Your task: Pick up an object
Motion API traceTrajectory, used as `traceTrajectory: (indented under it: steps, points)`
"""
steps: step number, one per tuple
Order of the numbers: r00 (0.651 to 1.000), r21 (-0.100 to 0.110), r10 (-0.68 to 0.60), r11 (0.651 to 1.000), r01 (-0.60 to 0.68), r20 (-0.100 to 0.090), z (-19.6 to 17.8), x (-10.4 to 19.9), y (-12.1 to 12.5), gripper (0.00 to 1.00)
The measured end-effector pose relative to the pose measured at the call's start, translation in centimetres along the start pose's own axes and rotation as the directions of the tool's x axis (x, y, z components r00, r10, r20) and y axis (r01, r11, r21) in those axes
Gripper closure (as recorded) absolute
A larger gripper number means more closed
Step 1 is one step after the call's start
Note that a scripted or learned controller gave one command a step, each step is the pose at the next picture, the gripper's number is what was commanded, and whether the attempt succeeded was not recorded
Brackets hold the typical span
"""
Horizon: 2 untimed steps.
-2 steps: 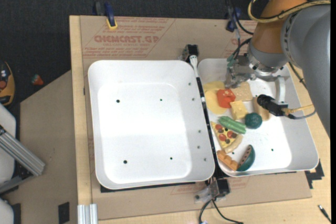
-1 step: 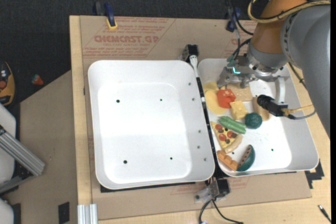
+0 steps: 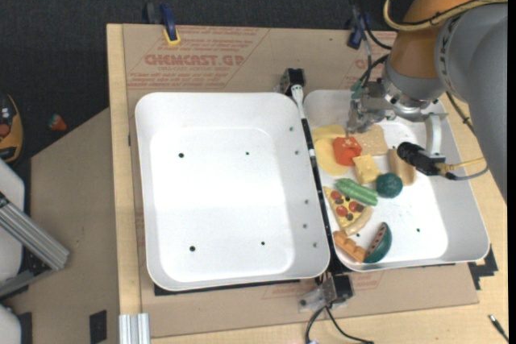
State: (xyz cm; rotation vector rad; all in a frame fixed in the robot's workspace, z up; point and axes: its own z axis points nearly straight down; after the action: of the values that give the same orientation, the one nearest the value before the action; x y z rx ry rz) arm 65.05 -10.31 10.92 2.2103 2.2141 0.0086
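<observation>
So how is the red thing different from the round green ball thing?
The red toy is red and lumpy; the green ball is dark teal-green and round. The red toy sits just under the gripper, among yellow pieces; the green ball lies further off, nearer the bin's middle. Both are small toys in the right bin.

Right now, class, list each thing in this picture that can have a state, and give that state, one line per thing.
Left bin: sits flat on the bench, white floor bare.
Right bin: holds a heap of toy food on its left side.
Red toy: lies on top of the heap, beneath the pincer.
Pizza slice: lies flat, near the bin's left wall.
Pincer: lowered over the heap; nothing visibly held.
Blue clamp: fixed on the board's far edge.
</observation>
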Motion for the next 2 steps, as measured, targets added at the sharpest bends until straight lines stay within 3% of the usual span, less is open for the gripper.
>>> traceTrajectory:
  steps: [1,2]
  points:
    - [1.000,0.001,0.000,1.000,0.000,0.000,0.1,0.0,0.0,0.00]
    - [1.000,0.008,0.003,1.000,-0.003,-0.004,2.2,0.6,-3.5,0.00]
